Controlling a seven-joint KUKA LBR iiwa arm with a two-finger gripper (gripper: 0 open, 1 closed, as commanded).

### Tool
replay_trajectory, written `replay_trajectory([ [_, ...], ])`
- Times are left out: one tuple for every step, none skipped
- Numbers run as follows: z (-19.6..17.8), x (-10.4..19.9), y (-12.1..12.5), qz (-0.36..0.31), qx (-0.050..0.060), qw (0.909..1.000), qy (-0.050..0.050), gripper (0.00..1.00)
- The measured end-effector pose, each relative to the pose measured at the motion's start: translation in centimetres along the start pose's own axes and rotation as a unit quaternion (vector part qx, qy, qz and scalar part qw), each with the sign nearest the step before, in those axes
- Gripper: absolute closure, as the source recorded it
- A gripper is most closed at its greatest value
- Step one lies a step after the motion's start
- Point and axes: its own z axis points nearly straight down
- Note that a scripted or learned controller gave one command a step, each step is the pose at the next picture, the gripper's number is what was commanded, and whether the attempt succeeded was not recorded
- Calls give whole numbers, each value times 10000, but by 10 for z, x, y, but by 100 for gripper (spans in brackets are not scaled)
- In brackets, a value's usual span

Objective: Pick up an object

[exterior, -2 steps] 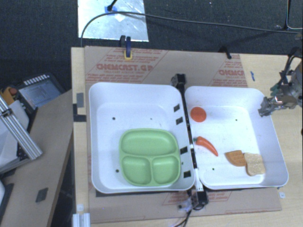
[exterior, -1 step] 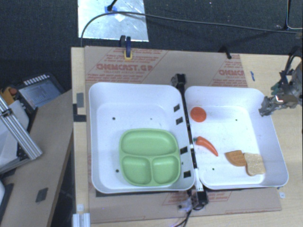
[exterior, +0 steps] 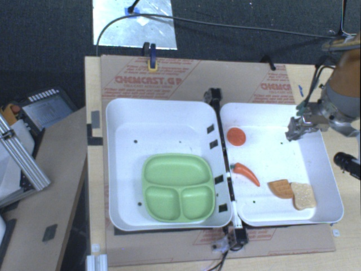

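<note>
The right bin (exterior: 316, 151) holds three things. A round red-orange slice (exterior: 236, 136) lies near its left wall. A red-orange chili-shaped piece (exterior: 246, 173) lies below that, towards the front. At the front right sit a brown crust-like piece (exterior: 281, 188) and a pale bread piece (exterior: 303, 196), touching each other. My gripper (exterior: 295, 130) hangs over the bin's upper right part, well apart from all of these objects. Nothing shows between its fingers.
The left bin (exterior: 121, 151) carries a green three-compartment plate (exterior: 177, 186). A black divider with clips (exterior: 220, 151) runs between the bins. The arm's grey body and orange band (exterior: 344, 83) stand at the right edge. Grey equipment (exterior: 22, 151) sits left of the bench.
</note>
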Motion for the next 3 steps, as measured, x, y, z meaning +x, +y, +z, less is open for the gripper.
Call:
replay_trajectory([
  [8,54,-4,-2,2,10000,4,100],
  [12,99,-4,0,-1,10000,3,100],
  [25,144,5,-3,4,10000,4,100],
])
